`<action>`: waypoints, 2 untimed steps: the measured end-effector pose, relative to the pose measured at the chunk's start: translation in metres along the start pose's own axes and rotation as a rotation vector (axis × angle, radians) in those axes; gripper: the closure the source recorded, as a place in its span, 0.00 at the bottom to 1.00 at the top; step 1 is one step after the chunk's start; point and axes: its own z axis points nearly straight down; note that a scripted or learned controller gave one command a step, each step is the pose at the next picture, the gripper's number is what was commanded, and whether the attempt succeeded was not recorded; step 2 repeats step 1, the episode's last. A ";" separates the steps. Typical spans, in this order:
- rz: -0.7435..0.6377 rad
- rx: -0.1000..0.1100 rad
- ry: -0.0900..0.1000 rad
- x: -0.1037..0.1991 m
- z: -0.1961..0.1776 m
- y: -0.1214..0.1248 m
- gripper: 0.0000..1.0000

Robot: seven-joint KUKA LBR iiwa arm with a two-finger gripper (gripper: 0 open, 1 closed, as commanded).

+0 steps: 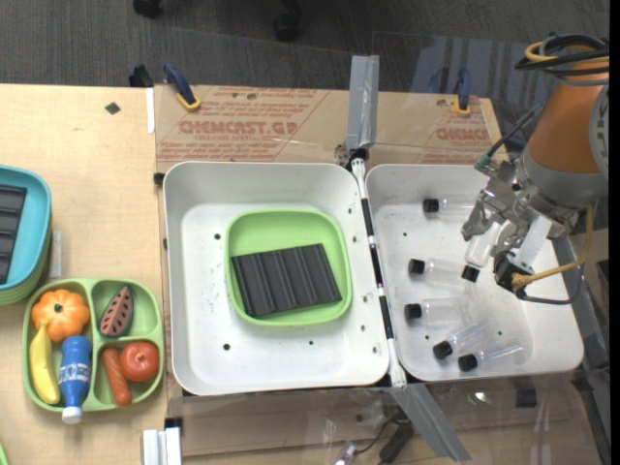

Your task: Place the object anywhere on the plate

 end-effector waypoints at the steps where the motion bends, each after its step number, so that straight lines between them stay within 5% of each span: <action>1: 0.000 0.000 0.000 0.000 0.000 0.000 0.00; 2: 0.000 0.000 0.000 0.000 0.000 0.000 0.00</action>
